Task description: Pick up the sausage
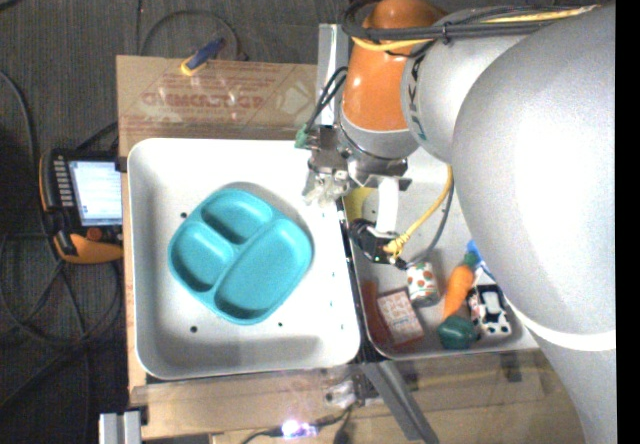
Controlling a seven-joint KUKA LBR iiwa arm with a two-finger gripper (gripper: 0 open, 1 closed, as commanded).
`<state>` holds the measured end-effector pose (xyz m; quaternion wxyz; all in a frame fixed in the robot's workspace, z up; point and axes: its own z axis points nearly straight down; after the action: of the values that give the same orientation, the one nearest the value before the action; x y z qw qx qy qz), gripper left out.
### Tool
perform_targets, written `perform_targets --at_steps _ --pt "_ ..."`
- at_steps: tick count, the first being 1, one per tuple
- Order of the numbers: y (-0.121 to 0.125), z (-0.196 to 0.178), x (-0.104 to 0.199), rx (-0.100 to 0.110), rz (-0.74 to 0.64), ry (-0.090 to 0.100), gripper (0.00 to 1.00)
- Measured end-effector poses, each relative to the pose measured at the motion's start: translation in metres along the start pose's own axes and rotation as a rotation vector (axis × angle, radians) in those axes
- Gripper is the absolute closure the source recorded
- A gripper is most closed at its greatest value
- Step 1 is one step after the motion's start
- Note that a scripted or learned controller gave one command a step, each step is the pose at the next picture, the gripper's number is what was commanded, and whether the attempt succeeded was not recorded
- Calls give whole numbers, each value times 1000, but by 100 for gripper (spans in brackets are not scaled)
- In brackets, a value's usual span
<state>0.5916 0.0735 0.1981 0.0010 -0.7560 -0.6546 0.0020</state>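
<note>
Two white bins side by side on the worktop, right bin (432, 350) holding small toys, none clearly a sausage, left bin (140, 262) holding a teal divided plate (240, 252), gripper (325, 182) above their shared edge, finger state unclear.

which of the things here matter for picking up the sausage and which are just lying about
For the job:
gripper
right bin; I cannot tell which toy in it is the sausage

Lying about:
teal divided plate in the left bin
carrot
spotted cube
red-brown card
</note>
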Motion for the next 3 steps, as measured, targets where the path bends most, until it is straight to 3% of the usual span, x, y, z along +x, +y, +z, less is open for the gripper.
perform_targets --at_steps 1,2,3 --pt "23 -49 44 -3 -435 -3 100" --pt "-21 -31 29 -3 -930 0 100" --pt "-48 -89 29 -7 -1376 -2 100"
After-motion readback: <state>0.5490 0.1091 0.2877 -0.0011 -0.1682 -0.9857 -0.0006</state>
